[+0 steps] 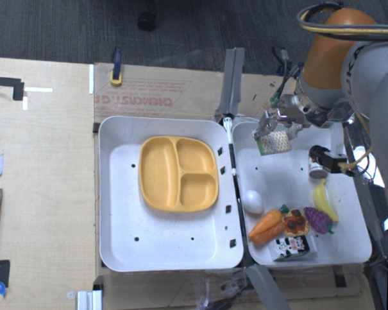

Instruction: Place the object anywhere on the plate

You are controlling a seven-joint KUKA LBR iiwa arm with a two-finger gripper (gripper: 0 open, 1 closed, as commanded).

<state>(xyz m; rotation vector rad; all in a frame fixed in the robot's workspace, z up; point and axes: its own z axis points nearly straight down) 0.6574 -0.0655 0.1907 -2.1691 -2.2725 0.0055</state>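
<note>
Your fingers (272, 134) are gripping a pale netted object (275, 142), hanging just below them over the right bin (363, 255). You're wanting it carried high and left over the yellow plate (178, 172), clearing the divider.

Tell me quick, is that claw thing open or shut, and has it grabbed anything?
Gripper: shut on a small greenish speckled object, lifted over the back of the right bin.

Yellow-orange plate (178, 173) in a white bin (113, 244); orange carrot (265, 226), yellow banana (323, 200), purple grapes (318, 219), white egg (252, 200), perhaps green-speckled sponge (274, 142).
</note>
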